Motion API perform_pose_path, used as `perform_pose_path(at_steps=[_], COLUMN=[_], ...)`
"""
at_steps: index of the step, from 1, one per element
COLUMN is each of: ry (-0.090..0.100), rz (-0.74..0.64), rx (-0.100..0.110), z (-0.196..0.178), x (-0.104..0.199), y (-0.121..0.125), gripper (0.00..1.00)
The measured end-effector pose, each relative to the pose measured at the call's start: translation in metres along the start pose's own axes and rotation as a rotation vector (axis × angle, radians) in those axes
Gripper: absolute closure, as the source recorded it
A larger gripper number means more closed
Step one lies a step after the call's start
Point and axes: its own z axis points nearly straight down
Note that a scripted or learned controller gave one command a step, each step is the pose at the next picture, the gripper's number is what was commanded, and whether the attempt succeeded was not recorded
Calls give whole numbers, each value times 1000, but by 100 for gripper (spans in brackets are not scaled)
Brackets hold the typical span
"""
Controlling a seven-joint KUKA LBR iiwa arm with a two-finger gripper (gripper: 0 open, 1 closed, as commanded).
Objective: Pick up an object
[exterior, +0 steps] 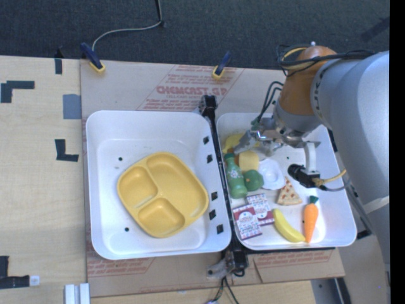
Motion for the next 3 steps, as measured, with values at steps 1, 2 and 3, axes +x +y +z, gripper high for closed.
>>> perform_pose_path(at_steps=[1, 2, 3], ry=[-5, -2, 1], rz=[1, -1, -2], rx=[13, 20, 3], z=[1, -8, -98], x=[7, 9, 107], y=[25, 24, 8], gripper=[0, 100, 100])
